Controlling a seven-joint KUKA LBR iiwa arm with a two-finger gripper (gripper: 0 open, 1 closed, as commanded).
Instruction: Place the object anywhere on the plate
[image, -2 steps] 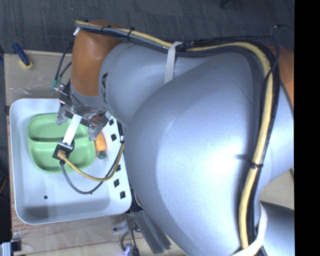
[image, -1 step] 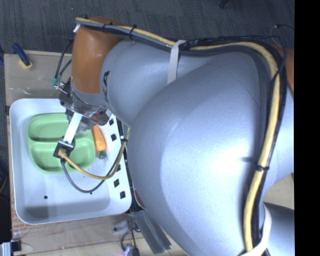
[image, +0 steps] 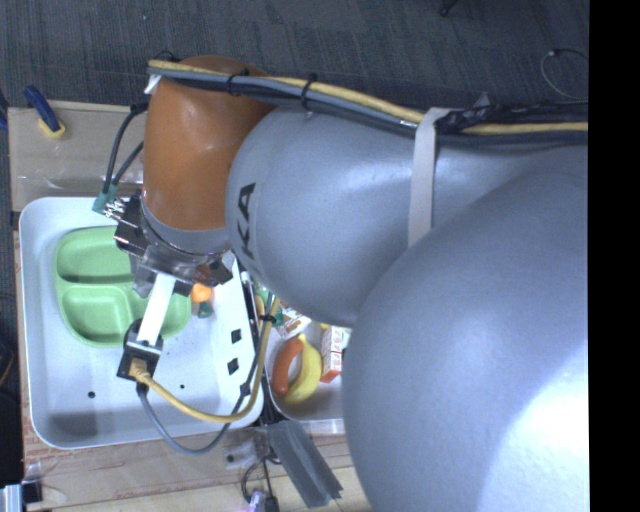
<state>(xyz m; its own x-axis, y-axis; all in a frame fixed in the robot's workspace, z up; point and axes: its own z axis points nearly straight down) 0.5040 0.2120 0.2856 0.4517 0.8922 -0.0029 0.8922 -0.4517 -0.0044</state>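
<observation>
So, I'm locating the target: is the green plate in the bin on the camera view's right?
No, the green plate lies in the white bin on the view's left, near that bin's far end.

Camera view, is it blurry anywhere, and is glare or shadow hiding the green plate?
In the camera view the grey arm sits close to the lens and looks soft and oversized, with a broad pale sheen on its shell; the green plate is evenly lit, without glare, hidden in part by the arm, not by shadow; a faint shadow darkens the near corner of the white bin holding it.
</observation>
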